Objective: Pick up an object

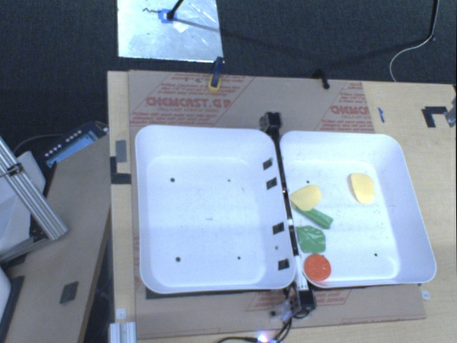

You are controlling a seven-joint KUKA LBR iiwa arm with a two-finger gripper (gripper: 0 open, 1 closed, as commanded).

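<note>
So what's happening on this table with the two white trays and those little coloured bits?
This is a bench set up for a robot arm to pick up an object, and right now nothing is being handled. Two shallow white bins sit side by side. The right bin holds five small pieces: a yellow piece touching a green stick, a green piece, an orange disc in the near corner, and another yellow piece lying apart. All of them rest on the bin floor, waiting to be picked.
</note>
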